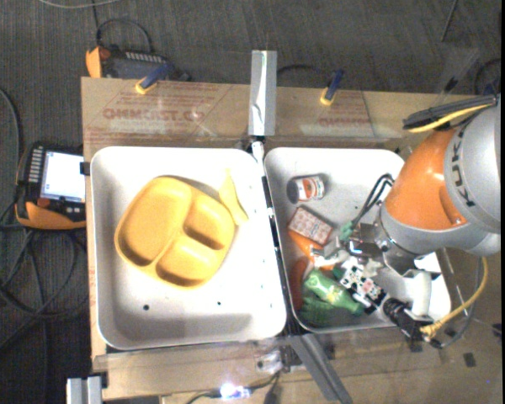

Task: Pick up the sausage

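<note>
One yellow tray [178, 230], two white bins [105, 251]

Two shallow white plastic bins: left bin [109, 310], right bin [353, 162]. Yellow three-compartment plastic tray [177, 230] in left bin. Right bin: small can [307, 188] with orange-red label and silvery end, brown rectangular packet [309, 224] with pale pattern, green plastic toy [324, 291]. Grey arm with orange band [425, 192]. Tan cardboard-coloured worktop [168, 112] with faded red print.

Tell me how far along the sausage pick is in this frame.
Nothing looks done yet. The gripper is low over the clutter in the right bin, beside a green toy and brown block. No item is visibly between its fingers. I can't single out the sausage; grasp and lift remain.
</note>
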Available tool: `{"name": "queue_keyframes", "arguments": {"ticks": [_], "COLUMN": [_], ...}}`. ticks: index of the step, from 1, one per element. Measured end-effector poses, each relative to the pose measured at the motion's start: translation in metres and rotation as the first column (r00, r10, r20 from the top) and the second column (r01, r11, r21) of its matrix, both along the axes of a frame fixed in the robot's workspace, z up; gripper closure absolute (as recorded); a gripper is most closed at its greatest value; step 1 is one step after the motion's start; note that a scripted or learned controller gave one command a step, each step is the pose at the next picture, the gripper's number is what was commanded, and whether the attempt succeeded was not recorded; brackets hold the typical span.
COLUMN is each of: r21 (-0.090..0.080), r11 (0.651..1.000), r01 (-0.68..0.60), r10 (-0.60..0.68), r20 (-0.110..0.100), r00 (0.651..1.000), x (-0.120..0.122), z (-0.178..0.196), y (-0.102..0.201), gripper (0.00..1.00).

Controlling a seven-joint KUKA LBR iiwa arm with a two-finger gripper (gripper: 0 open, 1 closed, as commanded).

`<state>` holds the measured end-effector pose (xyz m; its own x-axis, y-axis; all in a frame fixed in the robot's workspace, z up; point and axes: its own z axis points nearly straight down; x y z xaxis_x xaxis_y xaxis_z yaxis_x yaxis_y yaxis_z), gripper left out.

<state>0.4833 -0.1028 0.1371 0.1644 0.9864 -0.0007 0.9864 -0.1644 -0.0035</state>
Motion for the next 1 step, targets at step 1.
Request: {"name": "queue_keyframes", "arguments": {"ticks": [1], "r21": [0.002], "r11": [1.000], "r01": [-0.001], "r10": [0.001], "r20": [-0.003], "r00": [1.000], "x": [-0.0001], "z": [0.0078], "y": [0.0010], "gripper": [1.00]}}
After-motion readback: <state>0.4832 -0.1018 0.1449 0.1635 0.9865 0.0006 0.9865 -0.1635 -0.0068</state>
